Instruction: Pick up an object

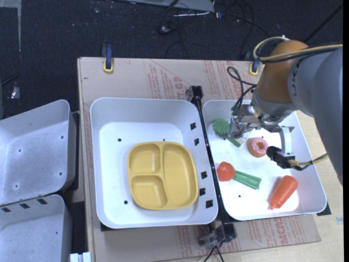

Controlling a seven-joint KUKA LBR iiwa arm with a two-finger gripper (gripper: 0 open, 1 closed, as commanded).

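My gripper [238, 131] hangs low over the back left of the right bin [311, 201]. It sits right beside a green ridged toy [220, 126], at that toy's right edge. A pink donut [257, 147] lies just to the gripper's right. Nearer the front lie a red toy vegetable [226, 171] with a green stalk [248, 179] and an orange carrot [283, 191]. The arm's wrist hides part of the bin's back.
A yellow divided plate [162, 174] lies in the left bin [109, 124]. A black divider [206, 146] runs between the two bins. Cables hang from the arm over the right bin's far side. White panels [32, 146] stand to the left of the bench.
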